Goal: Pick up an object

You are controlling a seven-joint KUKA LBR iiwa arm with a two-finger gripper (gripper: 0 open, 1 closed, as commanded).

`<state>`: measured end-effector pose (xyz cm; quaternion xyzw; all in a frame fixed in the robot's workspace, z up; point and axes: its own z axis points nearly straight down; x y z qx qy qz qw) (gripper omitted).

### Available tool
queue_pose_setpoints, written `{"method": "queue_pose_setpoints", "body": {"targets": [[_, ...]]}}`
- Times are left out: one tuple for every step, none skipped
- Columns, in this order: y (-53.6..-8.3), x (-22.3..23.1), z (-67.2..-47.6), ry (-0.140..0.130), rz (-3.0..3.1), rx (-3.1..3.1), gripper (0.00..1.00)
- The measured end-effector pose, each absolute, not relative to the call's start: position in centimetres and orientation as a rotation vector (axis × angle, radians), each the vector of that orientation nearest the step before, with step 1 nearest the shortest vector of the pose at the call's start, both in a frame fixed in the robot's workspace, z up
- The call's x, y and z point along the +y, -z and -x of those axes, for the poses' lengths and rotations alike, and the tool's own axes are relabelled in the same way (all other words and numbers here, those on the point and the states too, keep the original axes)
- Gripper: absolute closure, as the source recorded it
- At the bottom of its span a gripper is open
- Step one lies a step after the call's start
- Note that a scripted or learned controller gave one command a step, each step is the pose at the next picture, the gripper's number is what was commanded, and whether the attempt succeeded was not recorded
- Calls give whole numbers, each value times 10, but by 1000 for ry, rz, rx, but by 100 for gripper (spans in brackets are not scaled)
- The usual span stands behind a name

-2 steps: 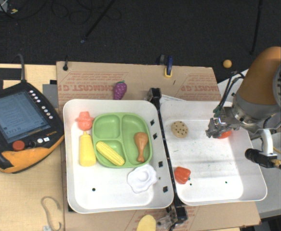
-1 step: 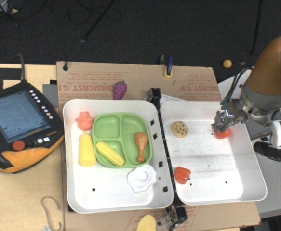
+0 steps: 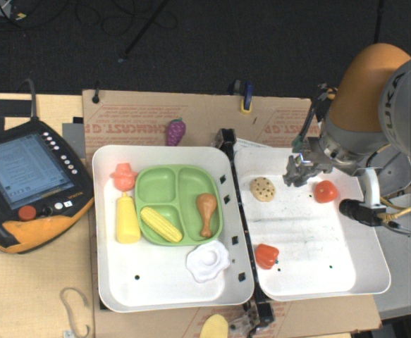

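- Two bins: left bin (image 3: 110,273) holds one green plate (image 3: 179,182) (corn (image 3: 161,224) and drumstick (image 3: 206,213) on it), one bottle (image 3: 127,218), one egg (image 3: 207,261).
- Right bin (image 3: 346,273): one cookie (image 3: 263,189), one tomato (image 3: 325,191), one pepper (image 3: 266,256).
- One gripper (image 3: 297,171) between cookie and tomato, grip state impossible to tell.

Even, bright overhead light; white bins (image 3: 311,277) nearly blown out, with soft short shadows under the toys. Background beyond the bench falls dark. Overall focus is slightly soft and grainy.

Cookie (image 3: 263,189) and tomato (image 3: 325,191) in right bin (image 3: 360,277), well apart
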<state>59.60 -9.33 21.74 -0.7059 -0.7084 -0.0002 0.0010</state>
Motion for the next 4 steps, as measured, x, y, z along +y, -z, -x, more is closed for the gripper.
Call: {"method": "queue_pose_setpoints", "body": {"targets": [[-219,-82,-611,1,2220,-2221,100],[-236,-84,-601,0,2226,-2216,100],[-221,-81,-596,-4,2226,-2213,100],[-221,-81,-597,-3,2224,-2217,100]]}}
